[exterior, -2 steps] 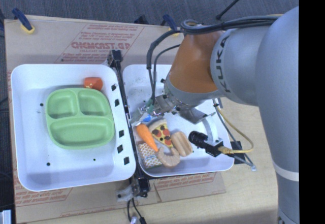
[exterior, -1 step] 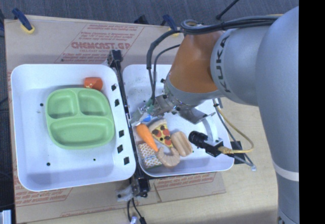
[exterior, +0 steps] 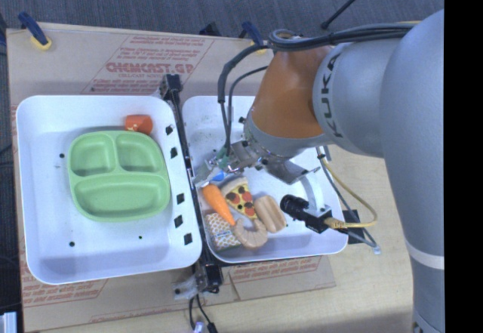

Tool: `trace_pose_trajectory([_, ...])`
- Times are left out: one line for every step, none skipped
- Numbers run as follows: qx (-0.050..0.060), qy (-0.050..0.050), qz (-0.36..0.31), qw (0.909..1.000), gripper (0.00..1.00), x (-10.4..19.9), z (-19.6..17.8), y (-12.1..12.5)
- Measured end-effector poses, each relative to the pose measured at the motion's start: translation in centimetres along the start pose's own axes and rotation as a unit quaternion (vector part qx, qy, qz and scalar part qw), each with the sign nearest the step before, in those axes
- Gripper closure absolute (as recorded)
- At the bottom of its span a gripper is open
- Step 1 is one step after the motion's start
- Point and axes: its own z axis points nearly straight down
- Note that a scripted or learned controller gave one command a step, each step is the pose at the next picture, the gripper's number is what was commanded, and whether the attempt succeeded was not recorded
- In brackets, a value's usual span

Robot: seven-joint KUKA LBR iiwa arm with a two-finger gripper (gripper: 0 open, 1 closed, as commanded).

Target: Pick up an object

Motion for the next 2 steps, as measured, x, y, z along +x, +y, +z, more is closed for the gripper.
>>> trace_pose_trajectory([0.000,0.000,0.000,1.0000,0.00,0.00,0.00,0.00])
trace_pose_trajectory([0.000,0.000,0.000,1.0000,0.00,0.00,0.00,0.00])
